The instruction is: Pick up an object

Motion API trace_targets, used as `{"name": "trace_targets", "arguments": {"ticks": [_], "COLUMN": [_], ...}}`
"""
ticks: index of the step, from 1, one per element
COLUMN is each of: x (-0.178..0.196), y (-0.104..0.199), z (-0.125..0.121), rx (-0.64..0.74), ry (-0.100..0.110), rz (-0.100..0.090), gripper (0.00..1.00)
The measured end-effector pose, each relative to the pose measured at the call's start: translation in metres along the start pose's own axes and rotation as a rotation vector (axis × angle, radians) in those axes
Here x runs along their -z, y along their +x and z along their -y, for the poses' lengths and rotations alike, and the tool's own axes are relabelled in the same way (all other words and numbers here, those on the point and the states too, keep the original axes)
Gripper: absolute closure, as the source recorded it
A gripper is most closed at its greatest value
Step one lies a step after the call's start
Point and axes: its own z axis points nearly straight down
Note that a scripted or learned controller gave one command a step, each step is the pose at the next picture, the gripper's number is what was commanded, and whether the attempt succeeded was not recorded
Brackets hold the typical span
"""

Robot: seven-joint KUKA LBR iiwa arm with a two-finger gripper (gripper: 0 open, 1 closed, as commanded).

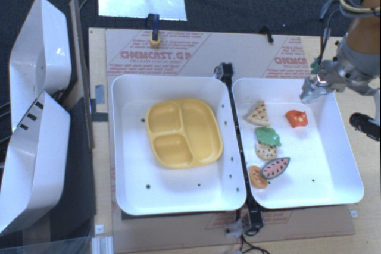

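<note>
Right bin [348,178]: nearest the camera lie an orange slice [257,176] and a watermelon slice [275,168], touching; behind them a biscuit [265,151], a green leaf [268,136], then a pizza slice [258,113] and a red piece [296,118], well apart from each other. Left bin [134,187] holds a yellow tray [183,131]. Gripper [312,92] hovers over the right bin's far edge, near the red piece; its opening cannot be told. Nothing is lifted; by the look of it, descent and grasp remain.
</note>
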Motion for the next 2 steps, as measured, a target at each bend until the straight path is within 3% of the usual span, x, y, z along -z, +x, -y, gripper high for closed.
{"name": "trace_targets", "arguments": {"ticks": [2], "x": [-0.028], "y": [0.111], "z": [0.019], "rx": [0.004], "ry": [0.005], "rz": [-0.002], "gripper": [1.0]}}
